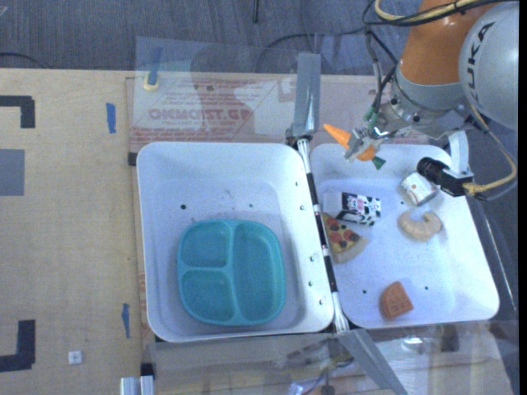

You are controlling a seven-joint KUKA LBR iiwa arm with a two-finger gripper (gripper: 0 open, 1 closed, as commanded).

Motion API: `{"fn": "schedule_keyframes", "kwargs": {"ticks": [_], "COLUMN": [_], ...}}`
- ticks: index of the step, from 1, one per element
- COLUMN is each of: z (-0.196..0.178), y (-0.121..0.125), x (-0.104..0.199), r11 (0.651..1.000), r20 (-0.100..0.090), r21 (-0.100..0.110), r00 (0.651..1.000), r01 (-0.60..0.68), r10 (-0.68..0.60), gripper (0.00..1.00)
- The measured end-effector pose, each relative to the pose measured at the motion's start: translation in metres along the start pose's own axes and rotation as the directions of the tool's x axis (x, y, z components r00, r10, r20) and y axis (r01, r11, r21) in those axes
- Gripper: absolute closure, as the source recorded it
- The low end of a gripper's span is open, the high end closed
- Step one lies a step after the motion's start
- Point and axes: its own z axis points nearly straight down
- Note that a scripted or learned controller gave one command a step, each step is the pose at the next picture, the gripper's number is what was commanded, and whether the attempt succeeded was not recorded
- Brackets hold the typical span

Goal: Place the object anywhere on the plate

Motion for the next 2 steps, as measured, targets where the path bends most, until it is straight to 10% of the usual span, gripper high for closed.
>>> {"fn": "schedule_keyframes", "kwargs": {"ticks": [2], "z": [0.029], "y": [-0.073], "x": [0.181], "r11": [0.971], "r20": [-0.002], "r21": [0.002], "r00": [0.971], "r01": [0.239], "r10": [-0.239], "gripper": [1.00]}}
